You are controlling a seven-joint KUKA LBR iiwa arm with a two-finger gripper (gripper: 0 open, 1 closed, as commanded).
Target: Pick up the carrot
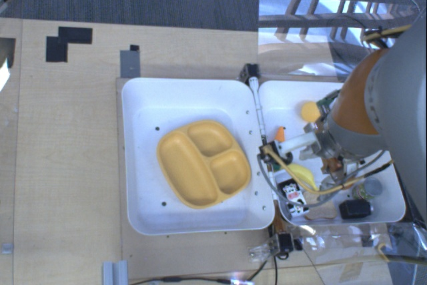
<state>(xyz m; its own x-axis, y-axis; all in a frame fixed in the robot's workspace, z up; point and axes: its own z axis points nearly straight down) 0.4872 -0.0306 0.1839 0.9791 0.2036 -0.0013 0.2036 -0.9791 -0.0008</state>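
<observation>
The carrot (pixel 281 134) lies right of centre in the frame, in the right bin (pixel 267 100) near its left wall. It looks small, light, stiff and smooth; a hold across its middle seems best. The arm (pixel 383 100) leans in from the right, its tool (pixel 319 143) low just beside the carrot.

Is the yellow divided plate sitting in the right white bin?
No, the yellow divided plastic plate lies in the left white bin, apart from the arm.
</observation>
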